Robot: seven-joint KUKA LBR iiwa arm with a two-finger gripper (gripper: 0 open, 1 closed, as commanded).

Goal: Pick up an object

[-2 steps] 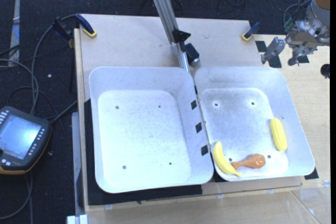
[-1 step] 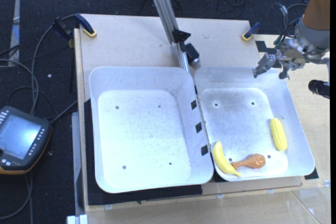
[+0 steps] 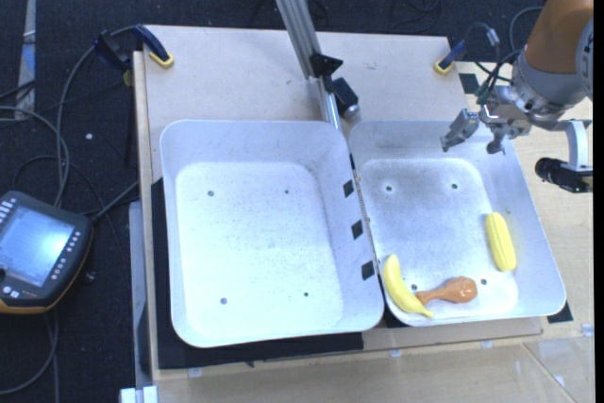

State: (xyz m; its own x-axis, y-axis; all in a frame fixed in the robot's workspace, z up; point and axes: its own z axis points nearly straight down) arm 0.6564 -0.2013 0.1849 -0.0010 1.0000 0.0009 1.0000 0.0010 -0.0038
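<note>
Three toy foods lie in the right bin [image 3: 425, 189]. A yellow banana [image 3: 400, 288] rests against the bin's front left corner. An orange-brown drumstick [image 3: 449, 292] lies just right of it, touching its tip. A yellow corn cob [image 3: 500, 241] sits near the right wall. My gripper [image 3: 478, 132] hangs over the bin's far right edge, well back from all three objects, its two fingers spread apart with nothing between them.
The left bin [image 3: 255, 231] adjoins the right one along a seam with black clips. A slanted metal pole [image 3: 297, 9] rises behind the bins. Yellow clamps sit at the bench's back corners. A teach pendant [image 3: 38, 245] lies on the floor at left.
</note>
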